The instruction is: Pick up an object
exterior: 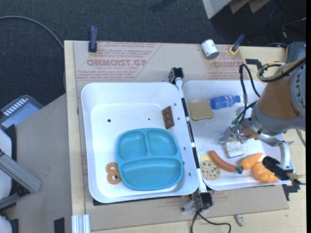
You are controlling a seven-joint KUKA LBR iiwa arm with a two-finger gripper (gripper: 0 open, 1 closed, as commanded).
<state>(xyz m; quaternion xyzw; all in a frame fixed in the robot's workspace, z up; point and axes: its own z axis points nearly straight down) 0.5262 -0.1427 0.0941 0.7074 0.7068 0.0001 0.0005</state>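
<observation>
The grey arm with its orange band [279, 98] is reaching in from the right over the right-hand shallow white bin [204, 89], and its claw [234, 136] is hanging low near the bin's middle. Whether the claw is wide, narrow or gripping anything cannot be told from this slanted look, since the wrist is covering much of it.

Just below the claw a small pale rectangular packet [233, 150] is lying on the bin floor. Beside it a long reddish sausage-shaped toy [222, 161] is lying at a slant, with a round speckled cookie [210, 169] near its lower left end. An orange carrot-like toy [250, 161] is sitting to the right of the sausage, and another orange piece [263, 173] is lying next to it by the bin's lower rim. Toward the back of this bin a tan slice of toast [200, 110] is resting beside a blue plastic bottle [224, 101] lying on its side.

In the left white bin [92, 130] a light blue three-compartment plate [148, 158] is sitting, with a small brown pretzel [113, 173] touching its left edge and a dark brown chocolate-like bar [168, 117] leaning near the dividing wall.

Both bins are resting on the cardboard-covered bench [121, 62].
</observation>
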